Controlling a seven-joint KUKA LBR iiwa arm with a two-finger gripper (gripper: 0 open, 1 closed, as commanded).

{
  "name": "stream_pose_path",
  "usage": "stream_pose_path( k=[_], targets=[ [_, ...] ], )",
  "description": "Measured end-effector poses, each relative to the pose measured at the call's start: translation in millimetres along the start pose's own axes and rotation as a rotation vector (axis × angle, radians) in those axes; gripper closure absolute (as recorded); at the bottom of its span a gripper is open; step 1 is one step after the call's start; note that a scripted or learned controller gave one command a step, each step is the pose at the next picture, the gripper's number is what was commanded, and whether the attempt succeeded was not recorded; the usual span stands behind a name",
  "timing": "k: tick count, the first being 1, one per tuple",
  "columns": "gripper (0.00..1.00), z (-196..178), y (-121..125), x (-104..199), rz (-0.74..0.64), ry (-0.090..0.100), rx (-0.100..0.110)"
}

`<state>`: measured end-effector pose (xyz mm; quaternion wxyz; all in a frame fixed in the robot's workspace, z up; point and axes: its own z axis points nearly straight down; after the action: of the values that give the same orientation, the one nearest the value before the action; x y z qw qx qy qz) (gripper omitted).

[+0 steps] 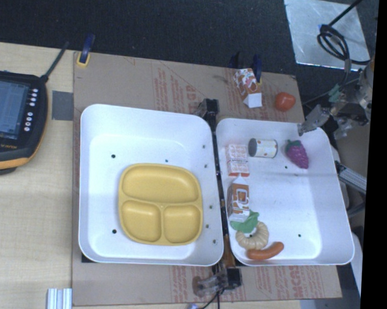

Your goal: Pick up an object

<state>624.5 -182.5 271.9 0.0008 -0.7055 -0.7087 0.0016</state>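
The right bin holds the objects: a purple grape bunch at its 1 o'clock corner, a small can just left of it, two packets along the left wall, and a bagel with a sausage at 7 o'clock. The gripper hovers over the bin's upper right rim, near the grapes; I cannot tell how its jaws stand. The left bin carries a yellow tray. Both bins sit on brown cardboard printed with faint red writing, unreadable, over a pale wood bench. A tomato and carton lie at 12 o'clock beyond the bins. A pendant rests at 9 o'clock.
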Motion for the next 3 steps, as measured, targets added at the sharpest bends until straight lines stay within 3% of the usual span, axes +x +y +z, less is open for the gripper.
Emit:
stream_pose_path(
  k=[1, 2, 3],
  targets=[
    [0.0, 122, 20, -29, 0.0, 0.001, 0.006],
    [0.0, 162, 31, 16, 0.0, -0.005, 0.007],
    [0.0, 169, 31, -22, -0.005, 0.003, 0.017]
  ],
)
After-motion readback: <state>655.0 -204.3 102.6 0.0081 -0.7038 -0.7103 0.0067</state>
